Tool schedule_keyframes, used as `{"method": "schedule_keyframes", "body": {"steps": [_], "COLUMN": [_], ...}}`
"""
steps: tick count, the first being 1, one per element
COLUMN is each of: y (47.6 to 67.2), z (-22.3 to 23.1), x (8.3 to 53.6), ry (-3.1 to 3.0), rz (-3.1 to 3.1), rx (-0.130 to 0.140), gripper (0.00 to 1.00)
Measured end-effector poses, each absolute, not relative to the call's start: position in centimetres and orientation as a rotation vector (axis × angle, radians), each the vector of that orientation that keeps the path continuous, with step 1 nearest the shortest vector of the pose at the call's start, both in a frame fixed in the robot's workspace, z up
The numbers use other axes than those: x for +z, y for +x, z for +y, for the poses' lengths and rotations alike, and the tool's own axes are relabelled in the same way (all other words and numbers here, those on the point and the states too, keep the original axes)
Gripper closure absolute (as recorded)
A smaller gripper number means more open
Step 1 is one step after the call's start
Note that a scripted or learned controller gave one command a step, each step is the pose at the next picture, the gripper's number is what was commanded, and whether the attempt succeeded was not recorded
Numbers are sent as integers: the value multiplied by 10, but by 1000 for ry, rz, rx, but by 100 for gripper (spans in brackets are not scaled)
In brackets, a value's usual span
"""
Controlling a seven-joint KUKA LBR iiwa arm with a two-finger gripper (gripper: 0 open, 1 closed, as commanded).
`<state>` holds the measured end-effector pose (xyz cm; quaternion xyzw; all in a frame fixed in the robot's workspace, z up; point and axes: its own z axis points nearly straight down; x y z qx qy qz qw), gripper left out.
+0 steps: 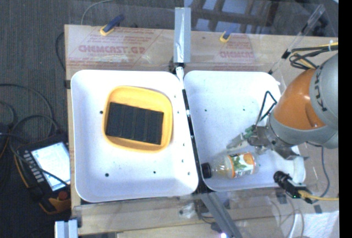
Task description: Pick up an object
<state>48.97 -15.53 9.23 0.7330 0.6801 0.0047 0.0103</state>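
Bottle point(231, 166) lying on its side along the near edge of the right bin point(220, 94), long axis running left-right, dark cap toward the divider between bins. Claw point(254, 138) just above and a little right of the bottle's body, close but apparently apart; opening impossible to judge, nothing visibly held. Farther left, yellow tray point(118, 97) with dark pad point(135, 123) in the left bin point(88, 165), well apart.

Dish point(138, 119) in the left bin point(88, 165), bottle point(231, 166) lying at the right bin's point(231, 94) near edge, hand point(248, 140) just above it
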Motion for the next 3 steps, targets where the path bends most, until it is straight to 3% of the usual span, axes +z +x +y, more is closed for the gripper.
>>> {"method": "schedule_keyframes", "body": {"steps": [1, 2, 3], "y": [484, 488, 518], "z": [-136, -155, -132], "x": [180, 92, 96], "ry": [2236, 2240, 1903], "rz": [2206, 2189, 2500], "rx": [-4, 12, -5], "gripper": [0, 0, 0]}}
